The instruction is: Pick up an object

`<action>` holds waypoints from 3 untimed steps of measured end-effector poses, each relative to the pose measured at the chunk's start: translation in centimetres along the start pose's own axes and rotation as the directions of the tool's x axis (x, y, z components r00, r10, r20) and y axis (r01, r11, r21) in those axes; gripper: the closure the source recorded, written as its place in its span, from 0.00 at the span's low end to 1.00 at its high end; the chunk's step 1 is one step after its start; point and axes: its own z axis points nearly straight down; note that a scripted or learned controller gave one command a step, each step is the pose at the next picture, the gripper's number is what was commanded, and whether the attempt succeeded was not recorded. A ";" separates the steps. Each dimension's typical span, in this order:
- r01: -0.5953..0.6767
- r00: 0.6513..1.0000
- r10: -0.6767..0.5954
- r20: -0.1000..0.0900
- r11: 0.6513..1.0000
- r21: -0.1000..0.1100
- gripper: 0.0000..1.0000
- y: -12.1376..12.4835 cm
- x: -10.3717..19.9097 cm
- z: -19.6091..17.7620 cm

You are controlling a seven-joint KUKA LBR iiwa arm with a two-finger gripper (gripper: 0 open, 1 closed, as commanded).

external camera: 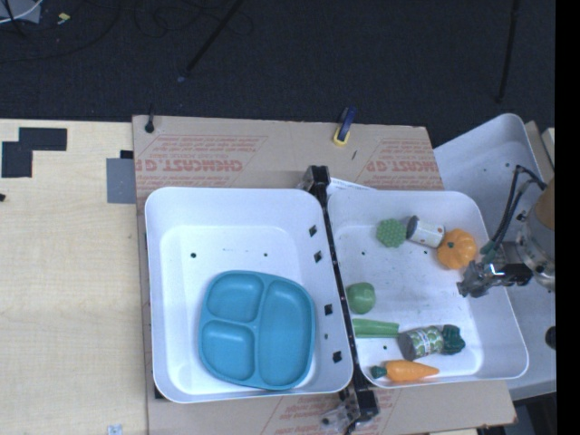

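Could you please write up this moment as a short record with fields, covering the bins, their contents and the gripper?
left bin: holds a blue divided plate
right bin: holds several toy foods
near far wall: green bumpy ball, white tube, orange pumpkin
middle: green round piece
near front wall: green stick, small bottle, carrot
gripper: at right bin's right edge, beside the pumpkin, nothing seen held

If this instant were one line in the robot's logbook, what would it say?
gripper: at right bin's right edge, nothing seen held | nearest: orange fruit | left bin: blue divided plate
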 end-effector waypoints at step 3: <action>0.004 1.000 -0.004 -0.002 1.000 0.002 1.00 2.5 16.4 -1.0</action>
